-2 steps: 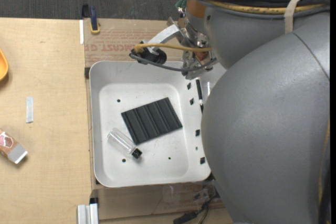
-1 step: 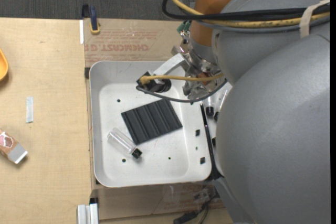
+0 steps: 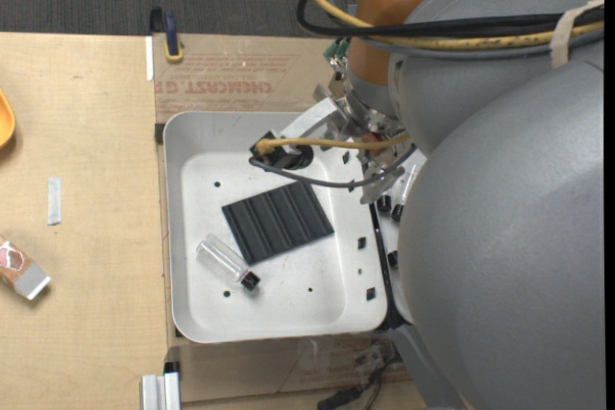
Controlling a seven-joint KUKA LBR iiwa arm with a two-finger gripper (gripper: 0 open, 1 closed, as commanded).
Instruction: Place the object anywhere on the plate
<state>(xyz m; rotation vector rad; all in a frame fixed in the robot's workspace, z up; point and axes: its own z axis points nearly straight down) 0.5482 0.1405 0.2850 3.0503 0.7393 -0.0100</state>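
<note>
- The gripper (image 3: 370,144) sits buried under the grey arm (image 3: 500,158); I cannot tell its state.
- Near it, in the white bin (image 3: 183,206), lies a dark ribbed plate (image 3: 278,221).
- Just beside the plate lies a clear vial (image 3: 227,260): likely light, slippery; grip mid-body.

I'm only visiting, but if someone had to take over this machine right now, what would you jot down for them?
Gripper: hidden behind the arm's own bulk; whether it is open or shut cannot be told.
Things: a dark ribbed plate lies flat in the white bin. A small clear vial with a black cap lies on its side on the bin floor, beside the plate's lower left corner.
Done: nothing yet; the vial is not on the plate.
Left: if the vial is the object meant, pick it up and set it anywhere on the plate.
</note>
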